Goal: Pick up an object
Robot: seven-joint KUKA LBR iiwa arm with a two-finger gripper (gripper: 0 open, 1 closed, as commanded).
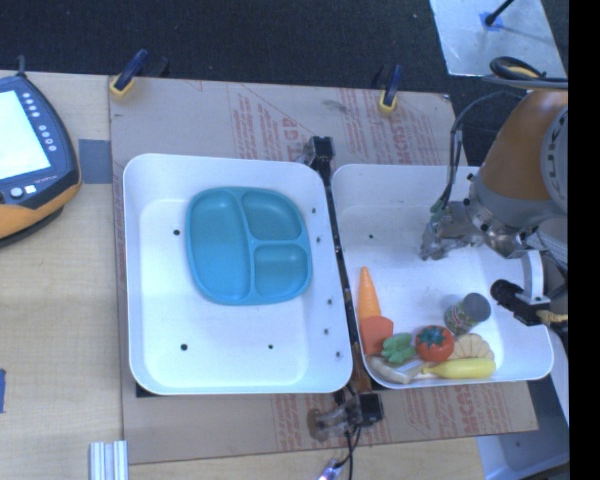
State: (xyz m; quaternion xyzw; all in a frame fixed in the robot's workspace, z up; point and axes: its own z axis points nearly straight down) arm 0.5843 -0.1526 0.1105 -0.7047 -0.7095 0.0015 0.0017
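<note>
In the right bin (380, 193), below the pincer (442, 240) and toward the front wall, a small heap of toys lies together. A dark can (467, 313) lies tilted just under and to the right of the pincer, apart from it. Beneath the can sits a red tomato (435, 342), with a green piece (398, 347) touching it on the left and a yellow banana (465, 369) along the front rim. A pale, ridged piece (475, 347) rests between the can and the banana. Further left of the pincer, along the bin's left wall, an orange carrot (368, 293) points upward, and a red block (377, 332) sits at its lower end.

The pincer hangs low over the bare upper part of this bin, nothing between its fingers; whether they are spread or pressed together I cannot tell. The grey arm (525, 163) with its orange band reaches in from the right.

Well to the left of the pincer, the left bin (140, 268) holds a blue divided plate (248, 244). Beyond that, at the bench's far left edge, rests an orange-cased tablet (20, 158).
</note>
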